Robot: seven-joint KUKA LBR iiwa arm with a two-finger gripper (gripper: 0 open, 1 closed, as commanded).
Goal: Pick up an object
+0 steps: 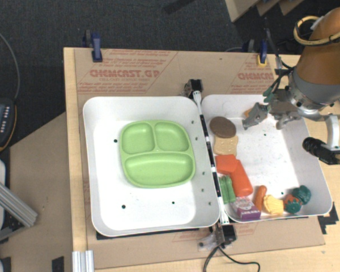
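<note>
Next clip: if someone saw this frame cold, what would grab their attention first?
Probably the bright green divided plate, alone in the middle of the left bin. Next, the jumble of toy food lined up along the right bin's left wall and near edge, from a brown disc down past an orange block. The arm's pincer hangs over that bin's far end, beside the disc.

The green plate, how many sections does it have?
3. The green plate in the left bin has two small sections side by side along its far edge and one wide section across its near edge. None look hidden.
</note>
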